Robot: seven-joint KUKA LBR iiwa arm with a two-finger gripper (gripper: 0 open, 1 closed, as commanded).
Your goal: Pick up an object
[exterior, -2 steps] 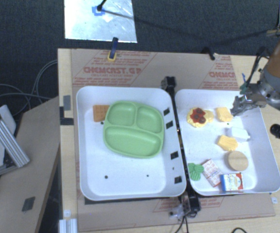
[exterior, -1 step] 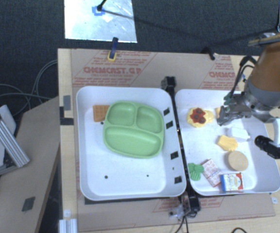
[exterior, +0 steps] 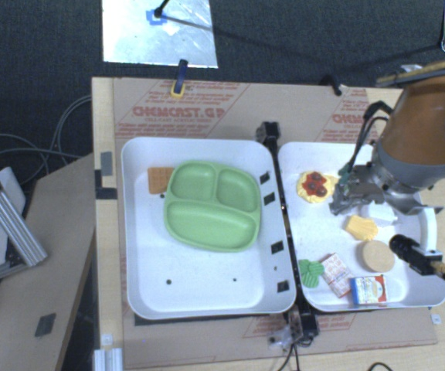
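The gripper hangs low in the right bin, at the right of the frame; whether it is released or clenched I cannot tell. Just left of it lies a yellow disc with red topping. Below it sits a yellow wedge, then a tan round piece. Along the bin's lower edge are a green leafy piece, a small red-and-white packet and a red-and-blue carton. The left bin holds a green divided plate overlapping an orange-brown cracker.
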